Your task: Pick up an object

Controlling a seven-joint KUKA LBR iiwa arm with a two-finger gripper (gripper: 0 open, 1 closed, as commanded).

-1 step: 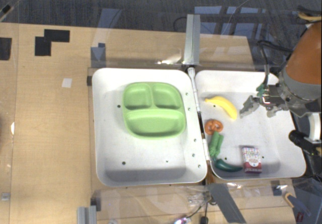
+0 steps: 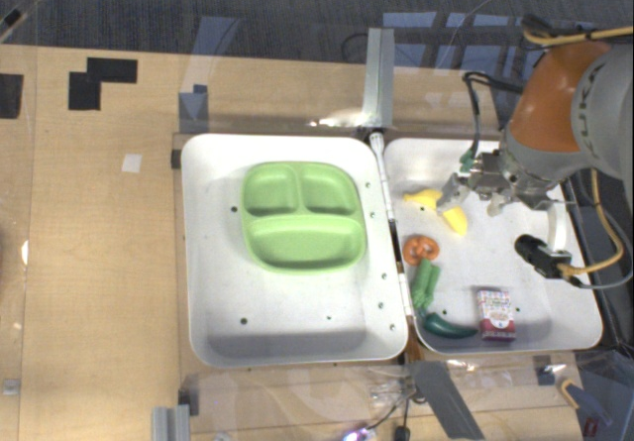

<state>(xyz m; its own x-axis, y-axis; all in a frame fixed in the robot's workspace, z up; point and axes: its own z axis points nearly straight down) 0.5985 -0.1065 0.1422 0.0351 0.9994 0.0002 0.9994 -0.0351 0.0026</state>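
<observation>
Yellow banana-shaped toy (image 2: 441, 208) lies in right bin (image 2: 570, 261), upper left part, just below and left of gripper (image 2: 478, 193). Gripper hovers close above it, fingers spread apart, nothing between them. Orange ring-like piece (image 2: 420, 249) near bin's left wall; green pepper (image 2: 426, 283) below it; darker green vegetable (image 2: 447, 326) at front edge. Red carton (image 2: 495, 313) beside that. Left bin (image 2: 208, 261) holds green divided plate (image 2: 302, 214).

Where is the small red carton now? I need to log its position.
The small red carton lies in the right bin, near its front edge, right of the dark green vegetable.
</observation>
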